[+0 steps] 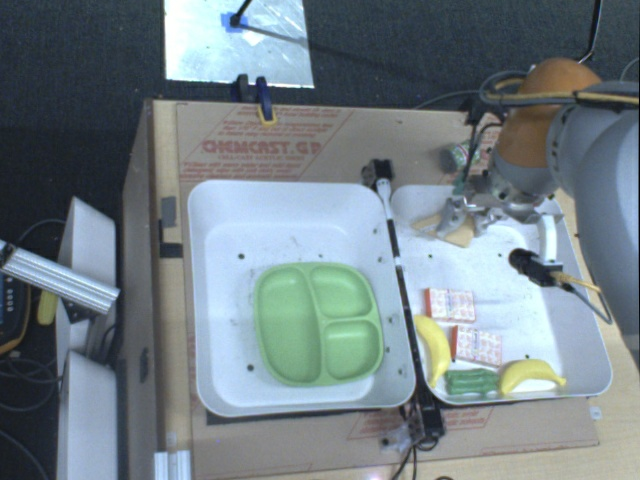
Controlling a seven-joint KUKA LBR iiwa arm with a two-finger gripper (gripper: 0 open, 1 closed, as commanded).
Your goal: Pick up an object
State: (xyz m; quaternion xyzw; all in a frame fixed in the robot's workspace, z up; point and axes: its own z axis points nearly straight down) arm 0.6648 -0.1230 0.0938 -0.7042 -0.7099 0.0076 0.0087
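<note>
My gripper [466,214] is low over the far left corner of the right bin [590,353]. A tan wedge-shaped piece [450,231] lies right under it, and whether it is touched is unclear. Nearer the front of that bin lie two red-and-white packets [450,305] [478,346]. Along the front wall are a yellow banana [432,346], a second banana [530,373] and a green oblong object [470,381].
The left bin [215,238] holds a green divided plate [318,323]. A dark divider rail [395,258] runs between the bins. The arm's grey body [600,168] covers the right bin's far right side.
</note>
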